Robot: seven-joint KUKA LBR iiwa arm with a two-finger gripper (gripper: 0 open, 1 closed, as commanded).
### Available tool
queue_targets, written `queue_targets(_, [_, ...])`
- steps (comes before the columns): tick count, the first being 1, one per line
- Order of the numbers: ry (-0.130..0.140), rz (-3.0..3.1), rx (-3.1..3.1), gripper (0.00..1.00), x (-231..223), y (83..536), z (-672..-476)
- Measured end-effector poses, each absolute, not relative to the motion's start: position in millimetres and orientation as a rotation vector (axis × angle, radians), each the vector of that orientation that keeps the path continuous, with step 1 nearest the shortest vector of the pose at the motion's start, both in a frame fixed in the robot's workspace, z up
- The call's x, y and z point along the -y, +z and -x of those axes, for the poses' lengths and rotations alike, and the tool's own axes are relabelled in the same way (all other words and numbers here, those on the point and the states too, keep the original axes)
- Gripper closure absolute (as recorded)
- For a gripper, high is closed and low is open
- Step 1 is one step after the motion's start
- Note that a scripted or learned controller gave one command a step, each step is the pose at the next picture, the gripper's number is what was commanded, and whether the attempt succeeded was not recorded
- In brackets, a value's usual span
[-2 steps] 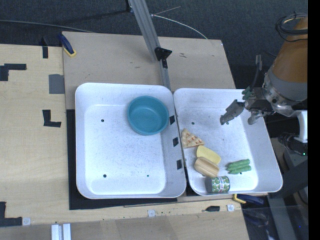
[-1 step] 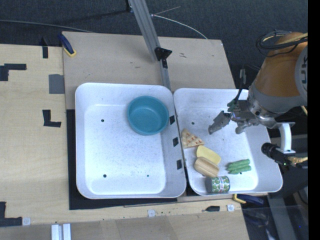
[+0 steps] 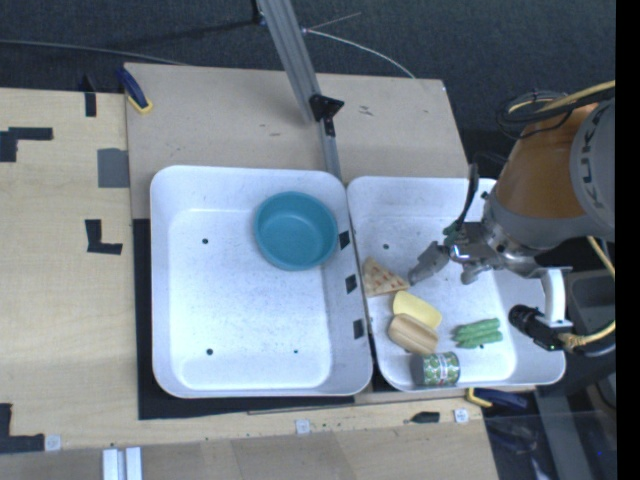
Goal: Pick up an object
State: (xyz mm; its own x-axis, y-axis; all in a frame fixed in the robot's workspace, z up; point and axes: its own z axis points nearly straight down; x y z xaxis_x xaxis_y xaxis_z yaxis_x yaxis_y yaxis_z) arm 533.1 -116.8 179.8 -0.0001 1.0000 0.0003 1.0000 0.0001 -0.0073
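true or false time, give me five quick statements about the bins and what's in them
1. The blue bowl sits in the left bin. True.
2. The green can lies in the left bin. False: it lies in the right bin, near the front edge.
3. The end effector is above the right bin. True.
4. The yellow block rests inside the bowl. False: it is in the right bin, beside the tan block.
5. The green toy is in the right bin. True.

Round teal-blue plastic bowl (image 3: 295, 229) in white speckled left bin (image 3: 200, 308); lower right: yellow block (image 3: 417, 310), tan bread roll (image 3: 411, 334), green veg piece (image 3: 477, 333), green-patterned can (image 3: 438, 369).
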Motion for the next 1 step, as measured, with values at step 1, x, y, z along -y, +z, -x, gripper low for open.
queue_targets(1, [0.008, 2.217, 2.217, 0.00, 123.2, 117.5, -532.0])
